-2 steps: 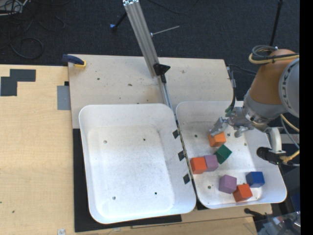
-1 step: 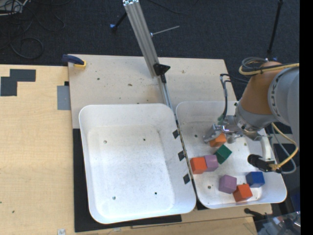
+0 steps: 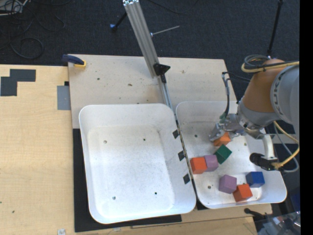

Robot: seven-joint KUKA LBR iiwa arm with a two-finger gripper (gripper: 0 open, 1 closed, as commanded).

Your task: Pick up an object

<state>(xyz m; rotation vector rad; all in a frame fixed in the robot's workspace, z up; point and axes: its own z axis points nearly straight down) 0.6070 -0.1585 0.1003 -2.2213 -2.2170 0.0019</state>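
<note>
Gripper (image 3: 221, 132) touching orange block (image 3: 222, 139), right bin (image 3: 205, 112)

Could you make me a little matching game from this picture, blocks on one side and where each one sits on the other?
Things:
1. green block
2. blue block
3. pink block
4. end effector

Places:
A. touching the orange block near the divider between the bins
B. over the small orange block at the right bin's middle
C. near the right bin's right rim
D. just below the small orange block

Pairs: 1-D, 2-C, 3-A, 4-B

no readable text, labels or numbers
</note>
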